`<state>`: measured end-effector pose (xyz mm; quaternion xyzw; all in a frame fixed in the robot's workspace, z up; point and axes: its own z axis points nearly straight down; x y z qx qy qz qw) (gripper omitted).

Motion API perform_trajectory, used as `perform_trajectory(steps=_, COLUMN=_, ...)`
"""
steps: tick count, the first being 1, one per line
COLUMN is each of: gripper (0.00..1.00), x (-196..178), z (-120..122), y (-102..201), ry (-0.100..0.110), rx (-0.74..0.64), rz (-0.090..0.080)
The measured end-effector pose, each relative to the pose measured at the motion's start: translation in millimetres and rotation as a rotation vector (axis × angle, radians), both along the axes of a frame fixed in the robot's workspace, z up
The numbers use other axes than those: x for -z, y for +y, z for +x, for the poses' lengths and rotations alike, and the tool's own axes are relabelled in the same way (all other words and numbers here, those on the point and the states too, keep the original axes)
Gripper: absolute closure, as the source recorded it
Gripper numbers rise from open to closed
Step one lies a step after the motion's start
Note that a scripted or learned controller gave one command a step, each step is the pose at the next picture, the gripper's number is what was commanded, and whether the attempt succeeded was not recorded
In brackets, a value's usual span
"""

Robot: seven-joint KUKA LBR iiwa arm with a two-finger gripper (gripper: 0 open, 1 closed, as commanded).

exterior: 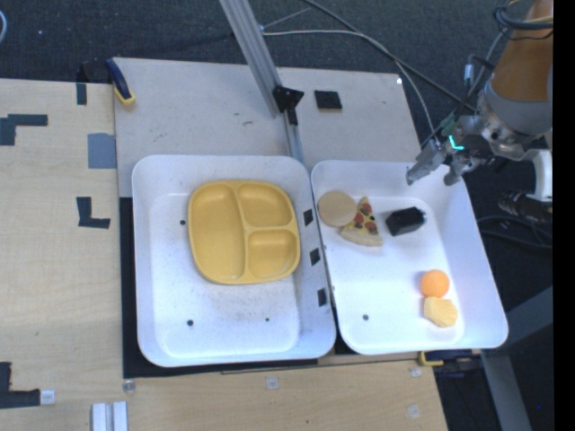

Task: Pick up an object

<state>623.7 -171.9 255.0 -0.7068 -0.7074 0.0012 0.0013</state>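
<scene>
- Gripper (pixel 436 167) hangs over the far right corner of the right bin (pixel 476 241), fingers spread apart with nothing between them; the orange-banded wrist rises behind it toward the right.
- Landmark for this entry: the black block (pixel 405 220), lying in the right bin's far half.
- Nearest candidate is that black block itself, just below and a little left of the fingertips, apart from them, not touched.
- Left of the block: pizza slice toy (pixel 362 224), and touching it farther left, a round tan disc (pixel 337 208).
- Toward the near side of the bin from the block, well apart: orange ball (pixel 435 283), with a yellow lump (pixel 440 312) just beside it.
- Left bin (pixel 162 268), well left of the block, holds a yellow divided plate (pixel 243 232).
- Judgement: step in hand is the approach, no grasp yet. Best done by centring over the block, fingers straddling its short side, then descending straight.
- Risk: a drift left would nudge the pizza slice; the block looks low, so the fingers must go nearly to the bin floor.
</scene>
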Motion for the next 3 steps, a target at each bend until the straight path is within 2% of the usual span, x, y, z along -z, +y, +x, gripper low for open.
perform_trajectory(steps=1, gripper=0.00, x=-1, z=1, y=0, ry=-0.003, rx=0.000, rz=0.000)
perform_trajectory(steps=3, gripper=0.00, x=89, z=-2, y=1, ry=0.002, rx=0.000, rz=-0.001)
